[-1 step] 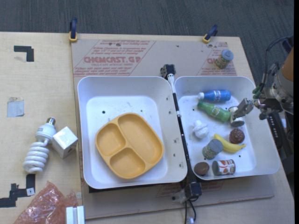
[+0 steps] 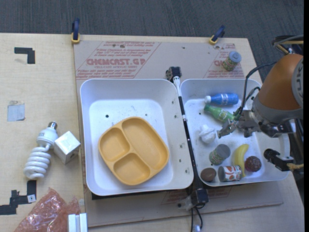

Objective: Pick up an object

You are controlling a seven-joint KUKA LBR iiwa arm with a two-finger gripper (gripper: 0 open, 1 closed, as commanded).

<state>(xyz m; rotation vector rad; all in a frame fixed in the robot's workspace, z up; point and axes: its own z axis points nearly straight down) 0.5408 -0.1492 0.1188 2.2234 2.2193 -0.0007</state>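
eight small objects are lying in the right bin [image 2: 193, 93], any one of which could serve as the task's thing: one blue bottle [image 2: 223, 99], one green bottle [image 2: 218, 113], one white crumpled lump [image 2: 207, 135], one grey can [image 2: 219, 154], one banana [image 2: 240, 155], one dark red ball [image 2: 252, 164], one brown ball [image 2: 208, 174] and one small red-and-white can [image 2: 231, 173] lying on its side. the gripper [image 2: 231, 128] is hovering over the middle of this bin, just beside the green bottle and the white lump, with its fingers parted and nothing showing between them (its height above the bin floor is hard to judge from this slanted view).

risks, as judged from this layout: the objects are sitting close together, so a descending finger is likely to land on a neighbour and push it aside instead of straddling the target; the bottles and cans are round and may roll out of a closing pinch; the fingertips are pointing into the gap between the green bottle and the lump, so a closure here may catch only air.

further out, the left bin [image 2: 91, 129] is holding one yellow divided plate [image 2: 133, 150]. on the bench outside the bins are resting one spiral light bulb [image 2: 40, 152], one white cube [image 2: 67, 146], one small jar [image 2: 232, 61] and one pink mesh bag [image 2: 47, 211].
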